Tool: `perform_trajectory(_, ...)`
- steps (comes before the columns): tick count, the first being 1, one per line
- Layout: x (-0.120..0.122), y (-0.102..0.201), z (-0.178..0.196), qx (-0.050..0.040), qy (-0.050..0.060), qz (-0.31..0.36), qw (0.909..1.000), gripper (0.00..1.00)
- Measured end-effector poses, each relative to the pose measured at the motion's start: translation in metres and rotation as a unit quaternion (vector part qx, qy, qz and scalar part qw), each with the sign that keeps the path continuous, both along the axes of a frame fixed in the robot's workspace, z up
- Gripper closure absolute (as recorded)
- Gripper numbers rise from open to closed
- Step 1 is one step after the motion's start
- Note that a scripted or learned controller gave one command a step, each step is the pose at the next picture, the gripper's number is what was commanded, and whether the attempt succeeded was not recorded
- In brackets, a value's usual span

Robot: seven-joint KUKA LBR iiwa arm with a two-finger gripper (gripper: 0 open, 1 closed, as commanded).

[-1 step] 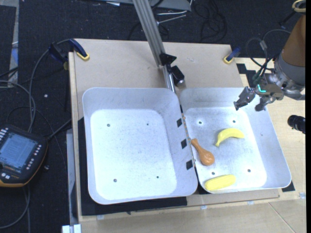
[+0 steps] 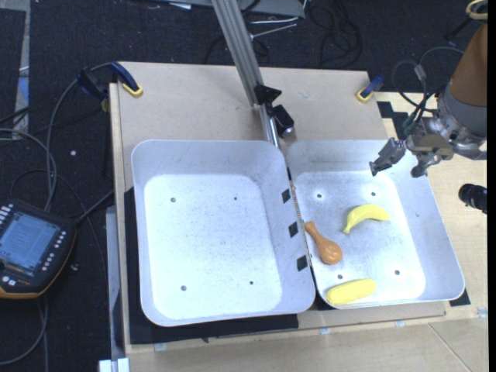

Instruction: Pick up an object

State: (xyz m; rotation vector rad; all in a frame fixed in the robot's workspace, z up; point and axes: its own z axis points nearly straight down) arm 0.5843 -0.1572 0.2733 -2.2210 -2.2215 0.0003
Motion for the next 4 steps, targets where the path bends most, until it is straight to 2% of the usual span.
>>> perform_trajectory(1, -0.005, -0.009, -0.054, 0.0003, 0.002, 0.0, 1.0, 0.0)
perform_trajectory(2, 0.001, -0.003, -0.112, 0.0005, 0.002, 0.0, 1.0, 0.0)
perform_trajectory(3, -0.009, 0.0, -0.162, -0.0003, 0.0, -0.001, 1.0, 0.0)
perform_trajectory(4, -0.008, 0.0, -0.15, -0.0003, -0.001, 0.0, 1.0, 1.0)
